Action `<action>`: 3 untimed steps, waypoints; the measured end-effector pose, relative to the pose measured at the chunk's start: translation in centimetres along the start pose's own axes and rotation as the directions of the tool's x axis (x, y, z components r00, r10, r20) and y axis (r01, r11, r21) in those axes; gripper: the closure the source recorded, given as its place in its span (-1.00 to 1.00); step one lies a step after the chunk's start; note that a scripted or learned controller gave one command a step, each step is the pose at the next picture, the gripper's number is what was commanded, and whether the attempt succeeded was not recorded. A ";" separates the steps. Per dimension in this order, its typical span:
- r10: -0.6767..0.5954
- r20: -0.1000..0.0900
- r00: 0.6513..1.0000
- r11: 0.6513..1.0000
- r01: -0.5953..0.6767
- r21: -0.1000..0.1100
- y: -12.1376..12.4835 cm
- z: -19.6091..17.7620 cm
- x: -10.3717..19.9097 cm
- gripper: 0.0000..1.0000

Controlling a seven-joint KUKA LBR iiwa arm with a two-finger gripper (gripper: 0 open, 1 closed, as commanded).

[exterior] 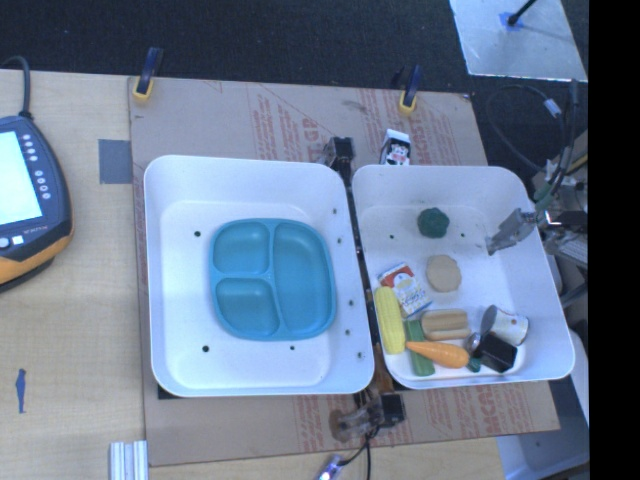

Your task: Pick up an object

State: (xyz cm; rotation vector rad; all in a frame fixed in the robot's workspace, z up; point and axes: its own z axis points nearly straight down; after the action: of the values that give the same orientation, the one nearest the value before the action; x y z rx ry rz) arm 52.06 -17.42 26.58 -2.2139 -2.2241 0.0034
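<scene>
Objects, including a small printed carton (405, 289) with unreadable writing, fill the right bin (535, 268); gripper (505, 234) state unclear.

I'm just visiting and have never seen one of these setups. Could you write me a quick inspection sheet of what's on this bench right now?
Surface: wooden bench with a cardboard sheet clamped on it, bearing two white bins.
Job's things: right bin holds a green ball, tan disc, small carton, corn cob, carrot, bread roll and a black-and-white piece.
Clutter: left bin holds a blue divided plate.
Grippers: gripper at the right bin's right edge, above the floor, holding nothing.
Cables: dark cables at upper right.
Surroundings: handheld control pad at left; dark floor beyond.
</scene>
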 end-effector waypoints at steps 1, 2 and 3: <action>-0.003 0.002 1.000 1.000 0.003 0.002 4.5 6.4 -1.4 -1.00; -0.001 0.002 1.000 1.000 0.001 0.001 10.6 16.3 1.8 -1.00; -0.001 0.002 1.000 1.000 0.001 -0.001 13.7 17.3 4.5 -1.00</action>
State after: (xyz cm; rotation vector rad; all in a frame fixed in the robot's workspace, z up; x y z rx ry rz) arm 65.63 -12.87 9.19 -2.2139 -2.2265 0.0045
